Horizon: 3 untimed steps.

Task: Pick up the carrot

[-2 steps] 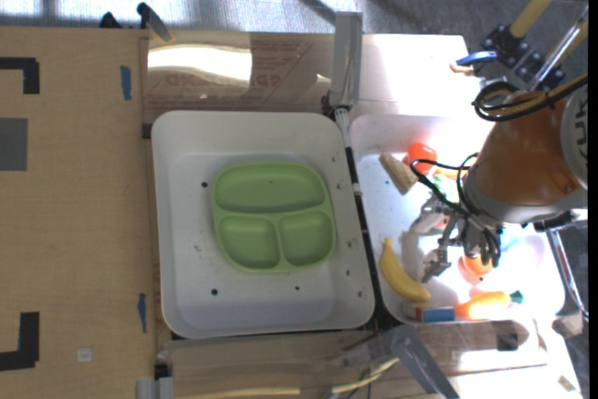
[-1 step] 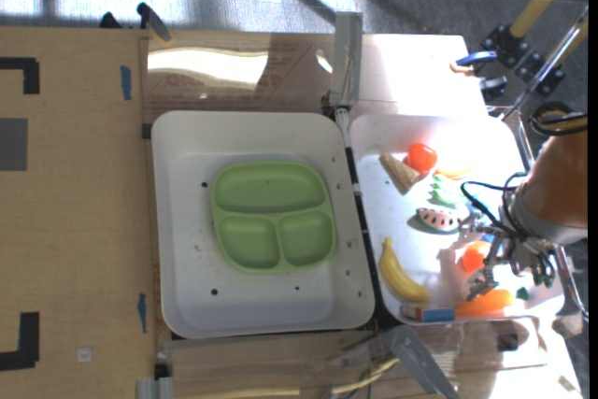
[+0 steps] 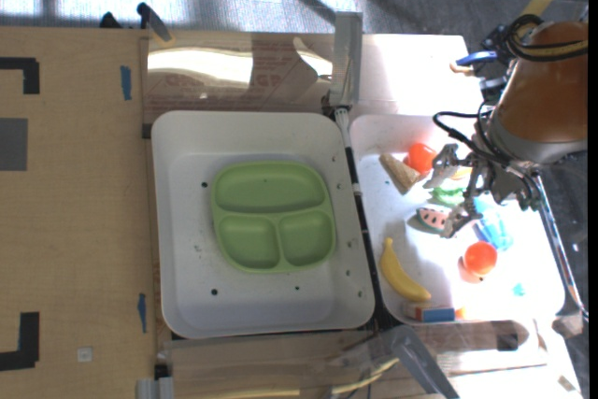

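Orange-red stubby plastic carrot (image 3: 420,156) sits in right shallow white bin (image 3: 528,262), far-left part, just left of two-finger gripper (image 3: 464,192). Long axis unclear. Gripper state: can't tell. Short leftward shift prob. needed.

The arm (image 3: 547,84) is cut off at the right edge. Its gripper (image 3: 464,192) hides part of the right bin (image 3: 374,201), and glare perhaps washes out small items there.

plate (image 3: 273,216) sits in left bin (image 3: 177,201) | right bin (image 3: 374,201): banana (image 3: 402,274) at front, watermelon slice (image 3: 434,220) behind it
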Available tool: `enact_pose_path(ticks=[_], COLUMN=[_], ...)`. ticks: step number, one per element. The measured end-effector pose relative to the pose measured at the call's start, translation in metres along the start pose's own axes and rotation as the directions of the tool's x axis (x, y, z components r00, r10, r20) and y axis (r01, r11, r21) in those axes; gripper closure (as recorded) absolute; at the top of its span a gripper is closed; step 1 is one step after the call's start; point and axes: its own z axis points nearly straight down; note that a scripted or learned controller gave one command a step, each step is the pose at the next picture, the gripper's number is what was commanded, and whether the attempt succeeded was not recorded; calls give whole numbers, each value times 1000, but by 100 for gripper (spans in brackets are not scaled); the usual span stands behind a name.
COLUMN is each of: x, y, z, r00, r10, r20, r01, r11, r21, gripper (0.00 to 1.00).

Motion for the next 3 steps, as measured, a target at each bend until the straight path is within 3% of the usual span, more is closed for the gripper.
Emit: enact_pose_path(ticks=[1, 2, 3], x=[70, 73, 69], y=[23, -20, -20], z=[35, 80, 68], r00=[997, 937, 938], r10=[71, 349, 348], r20=[-16, -4, 10], r01=[-71, -349, -348], r11=[997, 937, 938], r21=[-2, 1, 0], gripper=[0, 0, 100])
